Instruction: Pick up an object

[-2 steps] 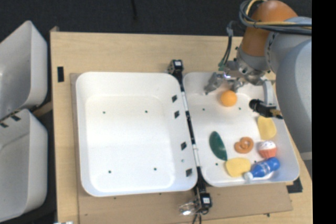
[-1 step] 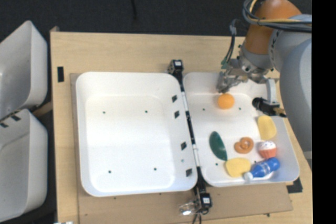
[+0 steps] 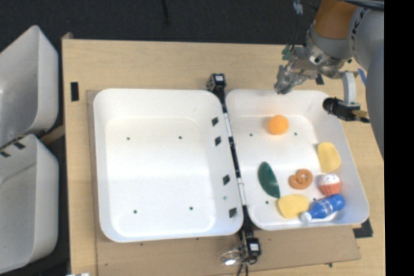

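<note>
Bench (image 3: 149, 61): two white bins; gripper (image 3: 284, 84) over right bin's (image 3: 259, 100) far rim; finger state perhaps unreadable; orange ball (image 3: 278, 125) nearby

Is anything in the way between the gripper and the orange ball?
Nothing visible. The gripper hangs over the right bin's far edge, and only bare bin floor lies between it and the orange ball.

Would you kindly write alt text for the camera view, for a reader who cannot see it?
A grey arm's gripper hangs above the far edge of the right bin, which holds an orange ball, a dark green piece and several other small items in yellow, orange, red and blue. The left bin sits beside it on the wooden bench.
</note>
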### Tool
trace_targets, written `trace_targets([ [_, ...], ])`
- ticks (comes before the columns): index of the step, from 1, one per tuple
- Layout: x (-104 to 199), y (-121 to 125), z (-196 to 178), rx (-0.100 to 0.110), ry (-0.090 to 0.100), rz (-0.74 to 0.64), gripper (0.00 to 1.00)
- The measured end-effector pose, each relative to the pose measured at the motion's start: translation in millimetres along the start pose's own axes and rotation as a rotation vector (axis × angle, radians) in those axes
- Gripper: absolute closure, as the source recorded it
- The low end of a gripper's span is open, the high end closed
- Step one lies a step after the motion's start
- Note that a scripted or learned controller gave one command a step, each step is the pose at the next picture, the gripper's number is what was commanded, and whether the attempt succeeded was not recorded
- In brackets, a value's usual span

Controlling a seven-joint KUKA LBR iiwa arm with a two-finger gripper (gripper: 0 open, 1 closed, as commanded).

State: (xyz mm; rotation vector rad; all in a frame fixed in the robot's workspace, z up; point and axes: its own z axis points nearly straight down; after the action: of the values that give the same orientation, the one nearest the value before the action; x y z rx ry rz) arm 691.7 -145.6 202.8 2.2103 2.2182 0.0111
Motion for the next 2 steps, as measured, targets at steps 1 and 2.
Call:
trace_targets([
  [1, 38.1, -40.9, 23.8, 0.015, 0.003, -0.001, 1.00],
  [2, 32.4, -5.6, -55.7, 0.000, -0.001, 0.001, 1.00],
])
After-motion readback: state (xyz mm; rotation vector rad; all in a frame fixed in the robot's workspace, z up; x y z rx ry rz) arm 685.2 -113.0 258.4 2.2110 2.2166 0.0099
